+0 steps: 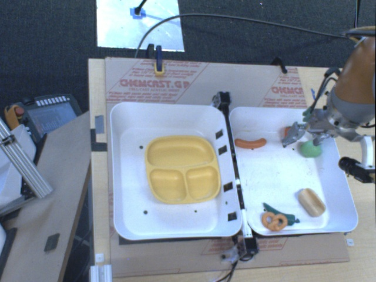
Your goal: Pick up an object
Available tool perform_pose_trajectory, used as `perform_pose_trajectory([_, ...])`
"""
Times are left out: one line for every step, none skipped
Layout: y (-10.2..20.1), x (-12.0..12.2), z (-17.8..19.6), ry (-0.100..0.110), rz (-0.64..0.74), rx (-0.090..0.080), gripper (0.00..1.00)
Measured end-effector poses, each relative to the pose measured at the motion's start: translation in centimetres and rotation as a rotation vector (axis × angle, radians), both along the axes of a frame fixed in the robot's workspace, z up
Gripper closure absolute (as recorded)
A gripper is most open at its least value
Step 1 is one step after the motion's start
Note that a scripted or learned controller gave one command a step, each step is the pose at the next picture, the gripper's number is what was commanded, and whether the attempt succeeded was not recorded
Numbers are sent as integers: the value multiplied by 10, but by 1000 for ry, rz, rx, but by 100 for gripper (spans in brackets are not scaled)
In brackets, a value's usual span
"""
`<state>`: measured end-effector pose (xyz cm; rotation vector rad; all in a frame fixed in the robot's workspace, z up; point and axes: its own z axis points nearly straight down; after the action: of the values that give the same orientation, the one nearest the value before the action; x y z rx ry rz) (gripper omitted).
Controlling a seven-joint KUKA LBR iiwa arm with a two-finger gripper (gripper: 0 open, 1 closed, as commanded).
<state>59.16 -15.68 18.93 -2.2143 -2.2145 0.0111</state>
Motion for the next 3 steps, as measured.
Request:
perform_pose_trajectory([0, 3, 8, -14, 3, -3, 0])
perform_pose_trajectory([9, 2, -38, -10, 5, -1, 0])
perform_pose_trajectory([20, 1, -90, -9, 6, -1, 0])
